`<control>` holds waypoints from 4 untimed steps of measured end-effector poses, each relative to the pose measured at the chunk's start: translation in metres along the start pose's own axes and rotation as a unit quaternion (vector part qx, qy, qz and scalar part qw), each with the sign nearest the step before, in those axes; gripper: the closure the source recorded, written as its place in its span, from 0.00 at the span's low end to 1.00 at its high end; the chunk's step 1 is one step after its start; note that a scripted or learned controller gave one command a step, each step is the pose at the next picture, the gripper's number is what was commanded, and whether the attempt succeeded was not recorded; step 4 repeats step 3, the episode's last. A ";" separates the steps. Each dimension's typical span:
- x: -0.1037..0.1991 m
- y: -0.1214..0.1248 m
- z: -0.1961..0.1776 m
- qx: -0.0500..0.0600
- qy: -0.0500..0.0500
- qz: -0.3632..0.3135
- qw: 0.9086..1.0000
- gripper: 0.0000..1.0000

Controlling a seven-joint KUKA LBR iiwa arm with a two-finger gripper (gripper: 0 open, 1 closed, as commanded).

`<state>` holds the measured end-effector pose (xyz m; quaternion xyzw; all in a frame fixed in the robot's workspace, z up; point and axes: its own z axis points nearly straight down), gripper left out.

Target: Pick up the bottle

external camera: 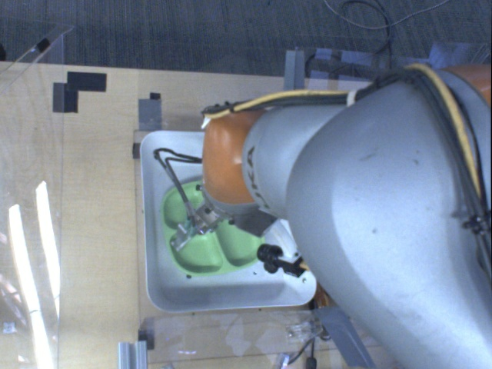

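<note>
A light green, rounded plastic thing [201, 254], which I take to be the bottle, lies in the left white bin [154, 275]. It stretches from the bin's middle left toward the lower right, and the arm hides part of it. My gripper [184, 235] is low inside the bin, right over the green thing's left part and seemingly touching it. The orange band [224, 164] and the grey wrist hide the gripper's upper end. I cannot make out whether anything is held.
The big grey arm [384, 221] covers the right side of the view, and with it the other bin. A thin dark cable [173, 171] loops over the bin's upper left. Bare wooden bench [84, 229] lies left of the bin, with black markers [77, 89] at the back.
</note>
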<state>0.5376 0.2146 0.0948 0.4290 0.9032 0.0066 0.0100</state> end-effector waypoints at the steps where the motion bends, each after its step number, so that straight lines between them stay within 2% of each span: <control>1: 0.005 0.016 -0.093 0.011 0.005 0.038 0.999 0.00; 2: 0.005 0.018 -0.100 0.011 0.005 0.034 0.999 1.00; 3: 0.005 0.018 -0.100 0.011 0.005 0.034 0.999 0.00; 4: 0.005 0.018 -0.100 0.011 0.005 0.034 0.999 0.00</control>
